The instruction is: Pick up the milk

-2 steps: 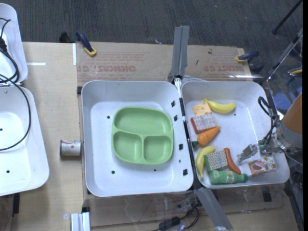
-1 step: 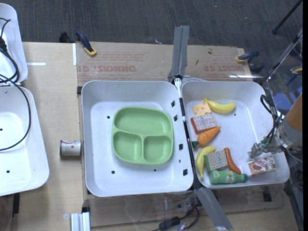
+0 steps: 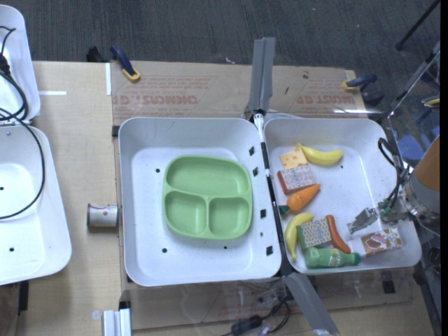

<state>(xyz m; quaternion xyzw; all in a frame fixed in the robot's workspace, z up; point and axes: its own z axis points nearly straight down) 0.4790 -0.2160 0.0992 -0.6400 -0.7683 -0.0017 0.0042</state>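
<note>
The milk point(image 3: 381, 242) is a small white carton with red print. It lies flat in the right bin point(image 3: 364, 152), near the front right corner. My gripper point(image 3: 362, 220) reaches in from the right edge and hangs low over the bin floor. It sits just up and to the left of the carton, close to its top edge. Nothing shows as held. The grey arm and its orange band point(image 3: 428, 161) stand at the right edge.
Left of the gripper lie a red sausage point(image 3: 337, 235), a patterned box point(image 3: 315, 233), a green bottle point(image 3: 329, 259), two bananas point(image 3: 320, 155), a carrot point(image 3: 303, 197) and a cheese wedge point(image 3: 292, 159). A green divided plate point(image 3: 208, 197) sits in the left bin point(image 3: 140, 208).
</note>
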